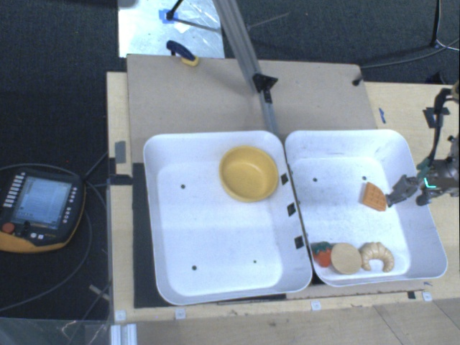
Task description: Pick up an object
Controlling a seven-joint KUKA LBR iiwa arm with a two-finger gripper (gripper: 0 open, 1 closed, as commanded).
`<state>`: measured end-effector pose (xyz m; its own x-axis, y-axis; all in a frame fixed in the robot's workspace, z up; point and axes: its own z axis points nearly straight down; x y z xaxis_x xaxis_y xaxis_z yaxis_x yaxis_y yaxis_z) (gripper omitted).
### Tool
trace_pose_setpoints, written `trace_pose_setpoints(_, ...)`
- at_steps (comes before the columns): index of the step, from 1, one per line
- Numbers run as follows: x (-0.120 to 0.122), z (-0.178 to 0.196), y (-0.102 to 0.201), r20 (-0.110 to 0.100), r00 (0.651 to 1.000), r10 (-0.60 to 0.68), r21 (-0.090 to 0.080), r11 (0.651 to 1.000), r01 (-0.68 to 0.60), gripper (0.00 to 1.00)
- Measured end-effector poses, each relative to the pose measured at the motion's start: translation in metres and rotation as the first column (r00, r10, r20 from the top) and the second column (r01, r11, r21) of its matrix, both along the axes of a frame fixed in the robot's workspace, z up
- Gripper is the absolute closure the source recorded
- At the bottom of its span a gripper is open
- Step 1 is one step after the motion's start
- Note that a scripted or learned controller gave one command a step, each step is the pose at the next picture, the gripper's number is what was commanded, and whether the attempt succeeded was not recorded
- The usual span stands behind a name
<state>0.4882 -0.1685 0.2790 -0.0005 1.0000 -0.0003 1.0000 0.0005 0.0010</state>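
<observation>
Waffle piece (373,196) lies in the right bin (345,157), touching the end effector (399,190), whose grip state is unclear.

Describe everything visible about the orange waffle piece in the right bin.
The waffle piece is a small orange-tan wedge with a faint grid pattern, looking like a plastic toy. It lies flat on the floor of the right bin, toward the bin's right side, apart from the food toys at the front edge. The gripper sits right at its right edge; whether they touch is unclear.
</observation>
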Motion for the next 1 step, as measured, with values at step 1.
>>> trace_pose_setpoints(1, 0.0, 0.0, 0.0, 0.0, 1.0, 0.0, 0.0, 1.0, 0.0, 0.0)
